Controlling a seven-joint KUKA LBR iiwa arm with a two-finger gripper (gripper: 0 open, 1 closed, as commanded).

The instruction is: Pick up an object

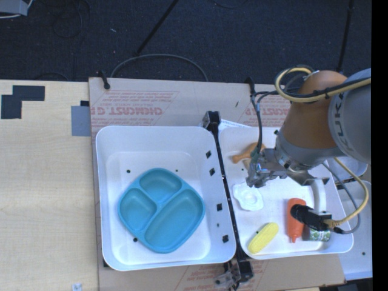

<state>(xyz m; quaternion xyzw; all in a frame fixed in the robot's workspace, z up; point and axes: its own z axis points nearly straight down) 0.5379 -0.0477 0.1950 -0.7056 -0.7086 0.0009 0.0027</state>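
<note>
Counter (42, 193) is pale wood, far left of the tool. A cardboard sheet (151, 105) with red print lies under both bins. The left bin (121, 135) is well left of the tool and holds one blue divided plate (160, 210) lying flat, three compartments, nothing in them.

The right bin (291, 251) has the tool (256, 177) inside it, near its left wall, reaching down from the grey and orange arm (315, 120) that comes in from the right. Can't tell whether the tool is spread or pressed together, and nothing is seen held.

Pickable things are all in the right bin:
- The white flat piece (248, 197) lies on the bin floor right under the tool, on its near side. Tool looks close to it or touching, can't tell which.
- The small orange piece (244, 154) is just past the tool on the far side and slightly left, partly hidden by it.
- The yellow corn cob (263, 237) is near the bin's front edge, on the near side of the tool, apart from the white piece.
- The orange carrot (293, 228) is to the right of the tool and nearer the camera, just right of the corn, not touching it.
</note>
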